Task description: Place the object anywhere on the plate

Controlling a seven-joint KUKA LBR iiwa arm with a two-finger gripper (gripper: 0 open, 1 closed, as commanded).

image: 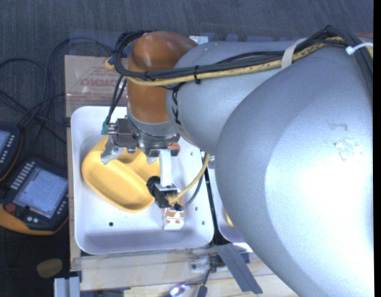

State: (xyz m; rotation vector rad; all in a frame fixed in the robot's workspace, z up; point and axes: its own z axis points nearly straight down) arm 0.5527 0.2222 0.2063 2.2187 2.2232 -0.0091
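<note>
Smooth grey arm (289, 166) overhangs glossy rounded yellow plate (116, 184); width of the claw (136, 148) unclear.

Bright overhead light; glare on arm (302, 166); slightly soft.

Robotics lab: big grey industrial arm (289, 166) over white bins (116, 228) on a wood-framed worktop (135, 265), with teach pendants (36, 193) and loose black cables (17, 73) on dark carpet (178, 5).

The plate (116, 183) lies in the left bin (104, 231).
</note>
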